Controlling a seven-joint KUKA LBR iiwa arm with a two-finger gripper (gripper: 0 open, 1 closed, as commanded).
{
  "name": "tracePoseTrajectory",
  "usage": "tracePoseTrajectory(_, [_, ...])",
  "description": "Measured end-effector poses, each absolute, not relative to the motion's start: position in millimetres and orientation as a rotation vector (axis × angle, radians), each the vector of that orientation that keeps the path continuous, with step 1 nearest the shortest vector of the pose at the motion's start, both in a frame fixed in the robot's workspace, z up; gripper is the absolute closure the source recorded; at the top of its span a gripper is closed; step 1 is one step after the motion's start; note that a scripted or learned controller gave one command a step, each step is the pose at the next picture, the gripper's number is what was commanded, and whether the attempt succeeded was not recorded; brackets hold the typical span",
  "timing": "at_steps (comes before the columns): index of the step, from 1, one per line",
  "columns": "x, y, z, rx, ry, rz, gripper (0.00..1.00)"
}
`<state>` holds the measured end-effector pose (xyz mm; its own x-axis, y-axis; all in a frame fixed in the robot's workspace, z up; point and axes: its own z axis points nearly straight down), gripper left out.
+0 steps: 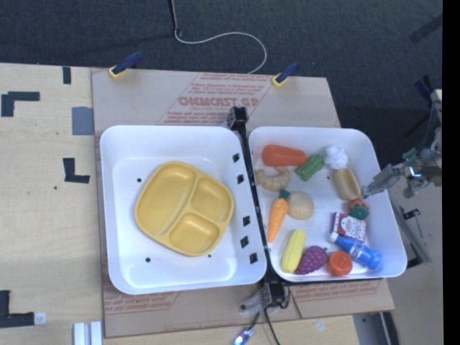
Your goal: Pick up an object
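Tool [370,187] tip overlaps right bin's rim [384,192]; its opening cannot be told, arm cut off.

Tool [375,185] at the right edge, low, fingertips angled leftward, arm trailing right.

The gripper [374,186] is small and blurred at the right bin's rim [381,165], so its fingers' stance cannot be read. Behind it the arm [424,169] is cut off (by the picture's edge). Just beside the tip, a small red-green toy [358,209] is too small to identify.
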<state>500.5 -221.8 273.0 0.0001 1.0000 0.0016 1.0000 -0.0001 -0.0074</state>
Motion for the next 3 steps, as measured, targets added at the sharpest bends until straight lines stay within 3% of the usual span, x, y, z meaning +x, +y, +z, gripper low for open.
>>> tracePoseTrajectory(1, [481.9, -127.4, 219.6, -2.203, -2.218, 0.010, 0.00])
tracePoseTrajectory(2, [482.5, -132.9, 228.6, -2.211, -2.212, 0.016, 1.00])
tracePoseTrajectory(3, [504.5, -80.7, 340.3, -2.216, -2.232, -0.005, 1.00])
